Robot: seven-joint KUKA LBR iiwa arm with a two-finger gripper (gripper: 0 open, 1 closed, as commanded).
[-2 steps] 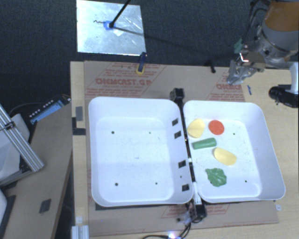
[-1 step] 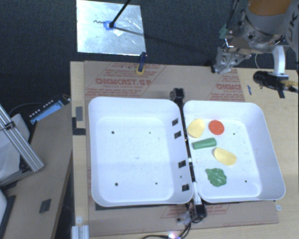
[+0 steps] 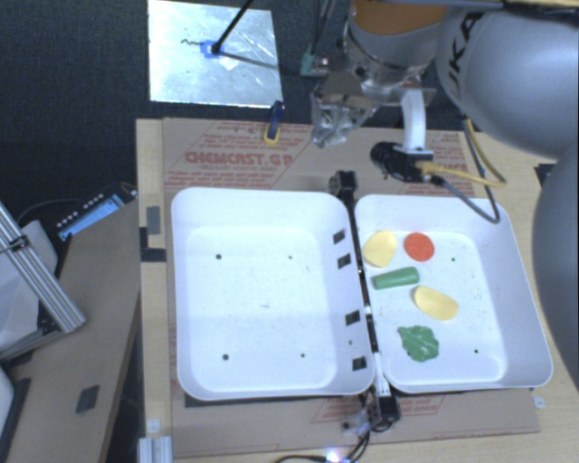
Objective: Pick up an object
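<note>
The gripper (image 3: 336, 122) hangs at the top of the scene, above the far rim of the bench and well apart from every object; its metallic fingertips are small and blurred, so whether they are spread or pressed together cannot be told, and nothing shows between them; above it sits the arm's orange band (image 3: 398, 16), and the bulky grey arm (image 3: 516, 72) fills the upper right corner, with a white fitting and a yellow cable trailing off beside it. Taking the black hinge strip (image 3: 360, 280) between the two bins as the landmark, the gripper is beyond its far end and slightly to the left; the right bin (image 3: 507, 298) lies just to the strip's right and holds all five objects; nearest the strip is a pale yellow piece (image 3: 381, 247), with a round red piece (image 3: 418, 246) just beside it on the side away from the strip; a green bar (image 3: 395, 278) lies nearer the camera than those two, close to the strip and slightly tilted; a second yellow piece (image 3: 436, 303) rests farther from the strip, just past the bar's outer end; a crinkled green leafy piece (image 3: 418, 343) sits nearest the camera, near the strip; none of the five touches another. The left bin (image 3: 262, 298) lies on the strip's other side; both bins rest on a brown cardboard sheet (image 3: 226, 158) printed with red lettering.
</note>
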